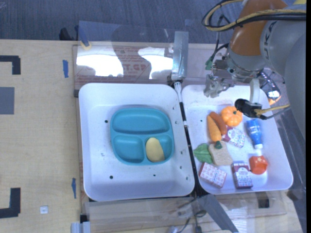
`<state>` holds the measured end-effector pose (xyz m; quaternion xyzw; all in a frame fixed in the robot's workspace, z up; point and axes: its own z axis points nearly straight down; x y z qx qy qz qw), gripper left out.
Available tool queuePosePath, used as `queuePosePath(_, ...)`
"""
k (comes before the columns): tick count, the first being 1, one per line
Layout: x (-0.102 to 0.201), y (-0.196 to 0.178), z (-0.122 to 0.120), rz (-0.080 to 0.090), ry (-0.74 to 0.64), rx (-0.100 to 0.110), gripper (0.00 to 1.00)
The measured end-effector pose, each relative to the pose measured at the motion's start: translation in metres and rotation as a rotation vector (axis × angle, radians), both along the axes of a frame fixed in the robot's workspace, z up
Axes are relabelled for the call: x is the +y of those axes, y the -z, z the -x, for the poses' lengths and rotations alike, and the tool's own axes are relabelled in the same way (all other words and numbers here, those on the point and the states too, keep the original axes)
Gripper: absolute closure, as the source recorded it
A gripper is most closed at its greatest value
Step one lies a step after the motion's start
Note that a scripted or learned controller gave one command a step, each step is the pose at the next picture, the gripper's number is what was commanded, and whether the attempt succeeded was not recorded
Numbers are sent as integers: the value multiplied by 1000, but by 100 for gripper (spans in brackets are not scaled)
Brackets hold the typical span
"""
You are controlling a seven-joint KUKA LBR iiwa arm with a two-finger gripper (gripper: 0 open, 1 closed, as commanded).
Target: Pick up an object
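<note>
Looking down through the camera view, found the gripper (pixel 214 87) above the far left corner of the right bin (pixel 279 154), near the divider between the two bins. Could not tell from this angle whether apart or together. Made out no object clamped in it.

Located every likely target in the right bin. Noted the orange fruit (pixel 232 116) and the carrot (pixel 213 127) nearest the gripper, just beside each other. Noted a blue bottle (pixel 254 132) to their right, a red item (pixel 258 164) nearer the front wall, and a green leaf (pixel 202 152) touching a tan slice (pixel 222 156). Counted three small patterned packs, two of them (pixel 213 174) (pixel 242 174) at the front and one (pixel 236 138) mid-bin.

Noted the left bin (pixel 95 144) well apart from the gripper, holding a teal tray (pixel 138 123) with a yellow item (pixel 154 149) in its lower right compartment.

Judged the step in hand as approach, with no grasp yet made. Judged the next move to call for a shift toward the front of the bin, centring over one object, then a straight descent. Rated the carrot and orange fruit as the closest targets, but crowded; advised a clear line on one only.
</note>
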<state>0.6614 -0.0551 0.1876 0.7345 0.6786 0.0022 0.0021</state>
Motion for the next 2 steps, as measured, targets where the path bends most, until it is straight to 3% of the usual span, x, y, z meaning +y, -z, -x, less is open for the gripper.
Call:
queuePosePath(1, 5, -31, -6, 0, 216, 2, 100)
queuePosePath(2, 5, -31, -6, 0, 216, 4, 0)
